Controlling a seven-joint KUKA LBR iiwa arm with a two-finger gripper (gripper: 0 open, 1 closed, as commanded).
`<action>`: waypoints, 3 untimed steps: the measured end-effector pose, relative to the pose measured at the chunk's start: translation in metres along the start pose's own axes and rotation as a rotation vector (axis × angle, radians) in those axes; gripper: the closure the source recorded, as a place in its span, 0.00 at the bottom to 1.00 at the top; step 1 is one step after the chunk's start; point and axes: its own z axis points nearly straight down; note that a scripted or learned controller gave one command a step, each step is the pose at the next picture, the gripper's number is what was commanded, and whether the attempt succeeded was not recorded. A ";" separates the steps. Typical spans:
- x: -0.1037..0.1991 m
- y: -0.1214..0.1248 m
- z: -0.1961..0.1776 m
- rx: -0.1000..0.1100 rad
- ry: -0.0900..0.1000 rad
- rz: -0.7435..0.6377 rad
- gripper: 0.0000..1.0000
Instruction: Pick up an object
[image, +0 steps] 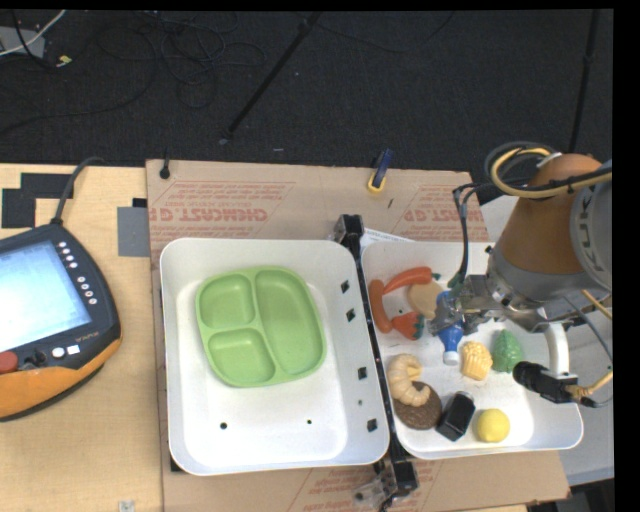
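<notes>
I see the tool (452, 312) low inside the right bin (560, 432), near that bin's middle, reaching in from the right edge; I cannot tell from this slant how it is set. It sits right over a small blue piece (449, 336), with an orange curved toy (398, 292) just beside it toward the divider between the bins. Along the near side of that bin lie a yellow corn (476, 360), a green lump (507, 350), a yellow ball (491, 426), a black block (456, 416) and a tan and brown roll (411, 392), all close together. The left bin (190, 420) carries a green tray (261, 327) with three compartments, set toward its far left corner. A pendant (45, 310) rests at the table's left edge.
</notes>
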 end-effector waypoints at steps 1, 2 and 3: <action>0.002 0.007 -0.062 -0.003 -0.001 -0.001 1.00; 0.001 0.006 -0.064 0.003 0.000 0.000 1.00; 0.045 -0.029 -0.073 0.007 0.002 -0.002 1.00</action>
